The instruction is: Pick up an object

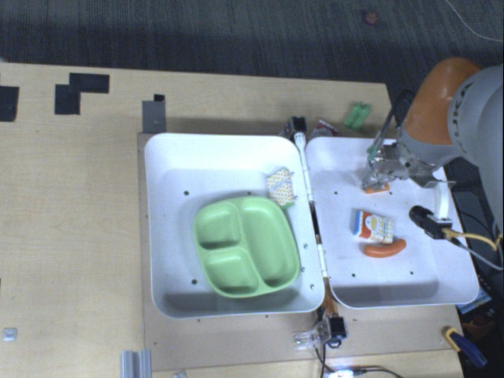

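Now the claw (378,181) hangs low over the right bin (346,286), at a small orange piece (376,187); whether it grips, I cannot tell. Just below it lie a carton (372,225) and a sausage (383,249), long axis crosswise.

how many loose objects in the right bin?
3: a small orange item under the gripper, a carton mid-bin, a sausage just below it. More may hide under the arm.
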{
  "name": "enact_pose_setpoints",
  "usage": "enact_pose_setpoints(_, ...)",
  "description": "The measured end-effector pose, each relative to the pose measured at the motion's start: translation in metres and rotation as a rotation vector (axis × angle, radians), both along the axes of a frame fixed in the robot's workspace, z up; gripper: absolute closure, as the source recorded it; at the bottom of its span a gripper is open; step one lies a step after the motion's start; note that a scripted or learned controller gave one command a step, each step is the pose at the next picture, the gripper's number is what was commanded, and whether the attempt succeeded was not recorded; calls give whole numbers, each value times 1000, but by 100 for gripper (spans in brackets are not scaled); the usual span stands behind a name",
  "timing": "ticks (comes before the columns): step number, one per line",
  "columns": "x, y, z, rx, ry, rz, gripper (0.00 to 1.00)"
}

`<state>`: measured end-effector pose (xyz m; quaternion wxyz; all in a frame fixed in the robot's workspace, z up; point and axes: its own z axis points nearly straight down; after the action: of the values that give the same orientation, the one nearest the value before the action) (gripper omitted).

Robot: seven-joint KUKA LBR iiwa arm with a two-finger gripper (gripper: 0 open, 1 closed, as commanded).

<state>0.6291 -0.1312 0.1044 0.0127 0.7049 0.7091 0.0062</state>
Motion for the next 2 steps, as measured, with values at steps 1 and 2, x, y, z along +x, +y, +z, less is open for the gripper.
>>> enact_pose_setpoints(1, 18, 99, 106, 11, 20, 0, 100)
enact_pose_setpoints(2, 17, 98, 104, 10, 23, -1, 0)
